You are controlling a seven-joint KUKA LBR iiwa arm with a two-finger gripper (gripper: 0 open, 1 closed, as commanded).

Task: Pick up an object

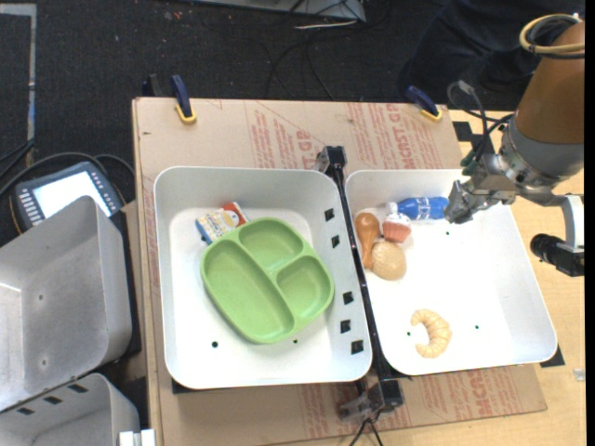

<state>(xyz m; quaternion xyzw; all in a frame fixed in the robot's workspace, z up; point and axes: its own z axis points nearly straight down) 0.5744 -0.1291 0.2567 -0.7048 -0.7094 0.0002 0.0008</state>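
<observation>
In the right bin (507,277) lie a blue and white bottle (418,209), a small pink piece (397,231), an orange-brown carrot-like piece (368,231), a tan shell-like lump (389,261) and a pale yellow croissant-shaped toy (431,332). My gripper (460,208) hangs at the bin's back, just right of the blue bottle's end. Its dark fingers point down and left, and nothing shows between them. The left bin (177,277) holds a green divided plate (268,279) and a small printed packet (219,222) partly under the plate's rim.
A black divider (351,277) runs between the two bins. Clamps (183,100) sit at the board's back edge. Grey housings (56,286) stand at the left. The arm's grey and orange body (548,119) comes in from the upper right.
</observation>
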